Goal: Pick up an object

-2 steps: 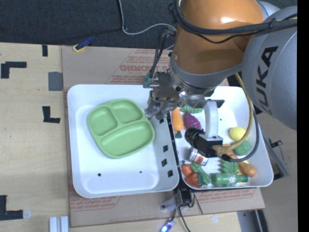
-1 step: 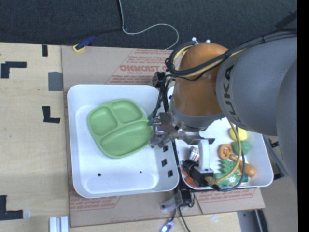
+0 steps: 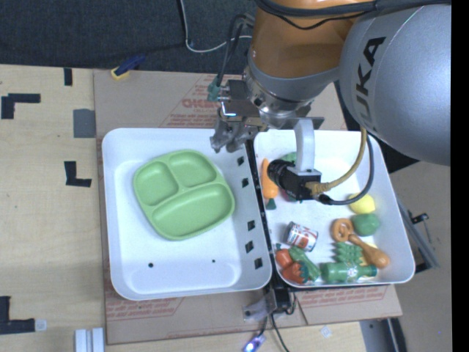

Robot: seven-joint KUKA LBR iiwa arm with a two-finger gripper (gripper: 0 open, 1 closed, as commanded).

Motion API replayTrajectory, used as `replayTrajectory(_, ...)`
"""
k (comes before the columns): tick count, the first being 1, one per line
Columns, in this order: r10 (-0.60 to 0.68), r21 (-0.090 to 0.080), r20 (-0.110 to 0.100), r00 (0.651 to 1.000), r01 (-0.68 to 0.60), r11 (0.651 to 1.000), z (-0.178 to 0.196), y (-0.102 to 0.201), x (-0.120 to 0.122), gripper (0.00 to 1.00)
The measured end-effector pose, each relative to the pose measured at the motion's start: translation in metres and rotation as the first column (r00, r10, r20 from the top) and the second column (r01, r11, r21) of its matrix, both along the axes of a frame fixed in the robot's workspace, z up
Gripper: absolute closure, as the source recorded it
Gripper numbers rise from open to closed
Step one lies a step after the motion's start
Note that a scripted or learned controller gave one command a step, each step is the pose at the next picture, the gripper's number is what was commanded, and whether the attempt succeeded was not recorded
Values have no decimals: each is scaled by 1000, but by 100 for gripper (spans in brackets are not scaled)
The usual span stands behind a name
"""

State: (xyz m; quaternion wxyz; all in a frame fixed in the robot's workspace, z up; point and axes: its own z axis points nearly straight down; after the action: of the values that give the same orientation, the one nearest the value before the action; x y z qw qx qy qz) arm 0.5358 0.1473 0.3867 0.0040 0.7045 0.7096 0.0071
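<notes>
Claw [image 3: 231, 139] at divider [image 3: 256, 222]; orange toy [image 3: 269, 185] near, in right bin [image 3: 333, 149].

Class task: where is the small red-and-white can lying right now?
In the camera view the can lies in the right bin, near its left wall, beside the red and green toy vegetables.

The arm [image 3: 396, 57] is cut off by the top and right edges. The far rim of the right bin [image 3: 401, 218] is covered by it. Near that bin's far left corner, a green thing [image 3: 291, 156] is mostly hidden; its kind cannot be told.
</notes>
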Motion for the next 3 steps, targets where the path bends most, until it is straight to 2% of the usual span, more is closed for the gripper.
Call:
replayTrajectory(1, -3, -6, -18, 1000, 3, 1000, 1, -2, -3, 100)
replayTrajectory(2, -2, -7, -20, 1000, 2, 1000, 11, -2, -3, 100)
replayTrajectory(3, -8, -6, -21, 1000, 8, 1000, -18, -16, -51, 100)
